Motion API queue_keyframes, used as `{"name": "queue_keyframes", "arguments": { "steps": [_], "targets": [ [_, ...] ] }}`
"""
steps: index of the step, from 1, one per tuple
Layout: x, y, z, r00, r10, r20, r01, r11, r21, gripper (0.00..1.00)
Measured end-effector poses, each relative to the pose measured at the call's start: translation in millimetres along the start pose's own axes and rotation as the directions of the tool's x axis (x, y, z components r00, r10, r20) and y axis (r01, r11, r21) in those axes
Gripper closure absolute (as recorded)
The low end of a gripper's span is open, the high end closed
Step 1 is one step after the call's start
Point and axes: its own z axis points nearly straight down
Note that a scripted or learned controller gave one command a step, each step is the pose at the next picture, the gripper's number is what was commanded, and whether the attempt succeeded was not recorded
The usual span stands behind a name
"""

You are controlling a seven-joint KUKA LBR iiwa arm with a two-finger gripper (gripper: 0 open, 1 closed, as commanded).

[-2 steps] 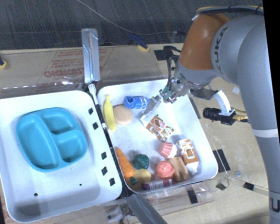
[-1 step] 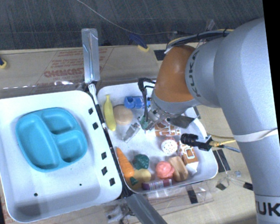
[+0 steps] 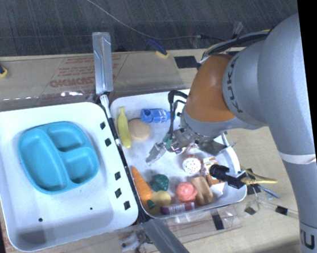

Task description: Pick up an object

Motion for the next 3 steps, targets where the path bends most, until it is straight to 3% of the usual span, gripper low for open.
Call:
{"name": "queue_keyframes", "arguments": {
  "steps": [1,2,3],
  "targets": [
    [19.8,-51.7,35.2,0.989,0.146,0.006,-0.146,0.989,-0.007,0.00],
    [21.3,-50.9,26.4,0.990,0.138,0.003,-0.138,0.990,-0.005,1.00],
    [80.3,1.8,-57.9,0.995,0.103,0.000,-0.103,0.995,-0.007,1.00]
  ]
}}
